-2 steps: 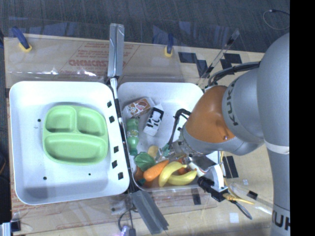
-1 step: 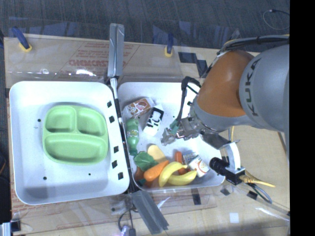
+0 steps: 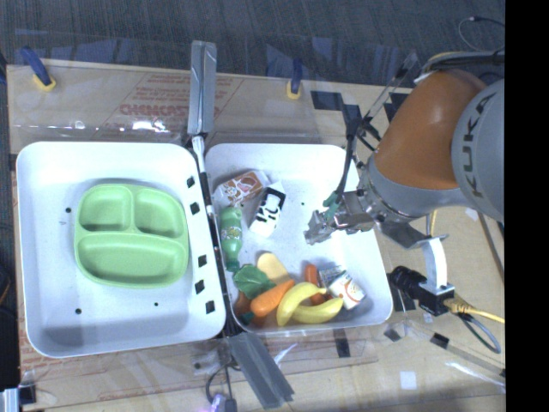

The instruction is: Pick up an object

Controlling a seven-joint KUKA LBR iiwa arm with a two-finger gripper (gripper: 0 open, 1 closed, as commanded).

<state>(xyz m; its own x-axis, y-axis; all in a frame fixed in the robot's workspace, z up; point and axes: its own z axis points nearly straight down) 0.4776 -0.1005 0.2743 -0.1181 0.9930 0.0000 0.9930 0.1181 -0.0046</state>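
Below the jaws, banana.

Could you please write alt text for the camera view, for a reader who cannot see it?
A grey and orange robot arm reaches from the right, its gripper over the right bin of toy food, including a banana and a carrot. The left bin holds a green divided plate.

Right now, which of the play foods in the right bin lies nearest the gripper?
The small white carton with red markings, at the pile's right end, below the gripper. The banana and carrot lie further left.
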